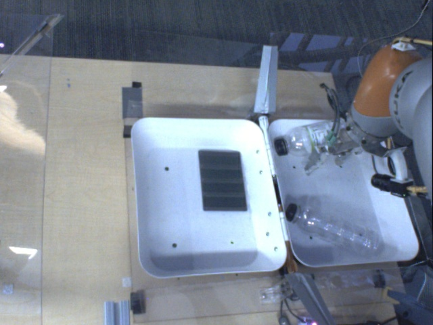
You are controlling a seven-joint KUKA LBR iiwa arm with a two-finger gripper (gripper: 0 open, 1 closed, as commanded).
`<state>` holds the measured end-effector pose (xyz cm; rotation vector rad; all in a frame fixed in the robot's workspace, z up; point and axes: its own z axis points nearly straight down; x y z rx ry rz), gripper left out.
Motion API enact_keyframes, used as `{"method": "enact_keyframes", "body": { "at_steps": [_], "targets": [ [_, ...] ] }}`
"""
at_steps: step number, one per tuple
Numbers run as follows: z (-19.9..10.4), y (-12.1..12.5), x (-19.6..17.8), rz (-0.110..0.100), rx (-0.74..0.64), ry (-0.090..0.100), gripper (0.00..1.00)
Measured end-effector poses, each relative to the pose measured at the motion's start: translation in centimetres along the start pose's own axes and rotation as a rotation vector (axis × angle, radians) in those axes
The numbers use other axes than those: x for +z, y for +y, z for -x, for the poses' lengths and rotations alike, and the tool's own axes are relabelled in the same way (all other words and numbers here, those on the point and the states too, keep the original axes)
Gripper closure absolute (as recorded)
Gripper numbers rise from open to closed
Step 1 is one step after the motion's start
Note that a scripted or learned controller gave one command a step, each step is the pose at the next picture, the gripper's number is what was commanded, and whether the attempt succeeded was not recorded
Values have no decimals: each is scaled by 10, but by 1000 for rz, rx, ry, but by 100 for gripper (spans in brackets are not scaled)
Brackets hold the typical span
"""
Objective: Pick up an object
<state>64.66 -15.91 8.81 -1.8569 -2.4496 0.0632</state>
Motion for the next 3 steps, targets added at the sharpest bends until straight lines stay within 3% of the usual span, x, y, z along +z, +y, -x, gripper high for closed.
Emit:
{"method": "enact_keyframes", "body": {
  "at_steps": [1,2,3],
  "targets": [
    [12,-1,5,-5,-35,22,0],
    [42,-37,3,51,-312,-28,0],
    [6,7,0,71,-278,-43,0]
  ]
}}
